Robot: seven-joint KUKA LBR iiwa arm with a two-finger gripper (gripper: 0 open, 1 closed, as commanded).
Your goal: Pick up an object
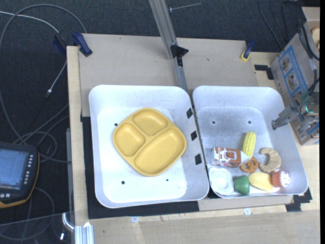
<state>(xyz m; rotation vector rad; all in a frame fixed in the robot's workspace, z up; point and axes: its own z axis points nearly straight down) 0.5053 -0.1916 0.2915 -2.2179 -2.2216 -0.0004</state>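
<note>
The hand (282, 120) hangs at the right bin's (228, 96) 3 o'clock rim; whether open or closed, I cannot tell. Nearest is the toy corn cob (249, 144), toward 8 o'clock from the hand — probably light, hard, slick plastic, best pinched across its middle. Beyond lie a ridged croissant (270, 159), a pretzel (249, 165) and a yellow divided plate (149, 141) in the left bin (101, 136).

Yellow three-compartment plastic plate (149, 141) in the left white bin (101, 187). Beside it, the right white bin (228, 100) holds a yellow corn cob (249, 143), green pepper-like toy (242, 185) and red-and-white printed carton (226, 157).
</note>
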